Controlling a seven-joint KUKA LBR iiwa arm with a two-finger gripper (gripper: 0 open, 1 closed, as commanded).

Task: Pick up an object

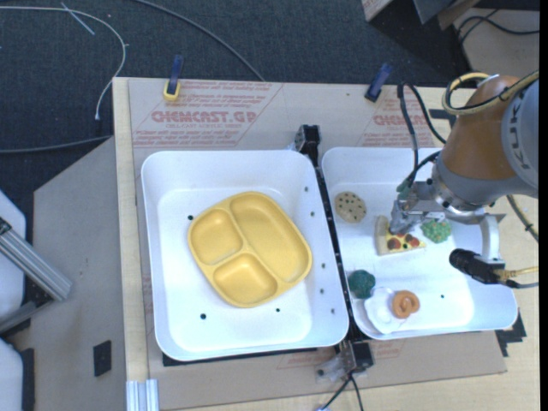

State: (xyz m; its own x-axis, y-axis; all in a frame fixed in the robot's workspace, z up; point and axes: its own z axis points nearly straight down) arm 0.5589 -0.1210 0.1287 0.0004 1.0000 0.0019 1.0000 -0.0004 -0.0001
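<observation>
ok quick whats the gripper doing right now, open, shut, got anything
Gripper: down in the right bin over the pizza slice toy; open or closed cannot be told, and no object is visibly held.

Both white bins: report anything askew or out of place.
The yellow three-compartment plastic tray sits rotated in the left white bin, not square to its walls. Toy foods lie scattered in the right white bin. Nothing looks spilled or damaged.

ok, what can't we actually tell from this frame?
- Claw fingers: the wrist covers them from above, so open or shut is unclear.
- Pizza slice: the claw hides its upper end, so contact is uncertain.
- Green toy: partly under the arm.
- Right bin: far right side covered by the arm.
</observation>
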